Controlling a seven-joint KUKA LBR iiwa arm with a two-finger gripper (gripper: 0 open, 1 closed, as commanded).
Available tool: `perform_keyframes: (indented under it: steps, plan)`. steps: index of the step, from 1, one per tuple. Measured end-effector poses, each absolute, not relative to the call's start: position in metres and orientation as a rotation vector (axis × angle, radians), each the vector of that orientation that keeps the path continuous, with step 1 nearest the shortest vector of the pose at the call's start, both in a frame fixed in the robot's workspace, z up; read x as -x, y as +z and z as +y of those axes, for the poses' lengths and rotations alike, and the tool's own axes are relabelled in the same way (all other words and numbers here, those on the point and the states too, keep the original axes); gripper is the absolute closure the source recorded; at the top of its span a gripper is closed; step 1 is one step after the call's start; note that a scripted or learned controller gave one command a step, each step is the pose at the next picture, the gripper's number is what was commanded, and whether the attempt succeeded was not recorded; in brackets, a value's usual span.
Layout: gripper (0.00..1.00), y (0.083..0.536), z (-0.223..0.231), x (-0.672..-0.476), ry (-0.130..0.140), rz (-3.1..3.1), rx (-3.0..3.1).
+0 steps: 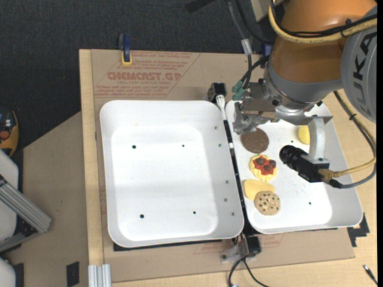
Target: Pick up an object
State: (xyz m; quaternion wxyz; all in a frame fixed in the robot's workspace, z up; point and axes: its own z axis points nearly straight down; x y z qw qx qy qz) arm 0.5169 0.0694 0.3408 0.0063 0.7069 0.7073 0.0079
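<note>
Your gripper [250, 122] sits low in the right bin [344, 211], at the frame's upper right, just above a brown disc [255, 141]; finger state cannot be told.

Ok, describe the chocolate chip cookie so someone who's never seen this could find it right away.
Look in the right-hand white bin, where small food pieces run in a line along its left side. The chocolate chip cookie is the nearest one, just below a plain yellow piece; it alone is tan and round with dark specks.
</note>
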Motion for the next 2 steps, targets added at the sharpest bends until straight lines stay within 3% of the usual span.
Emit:
perform_keyframes:
  steps: [1,2]
  plan:
    - [1.0,0.316,0.129,-0.526,0.002,2.228,-2.215]
    - [1.0,0.244,0.181,-0.53,-0.011,2.232,-2.22]
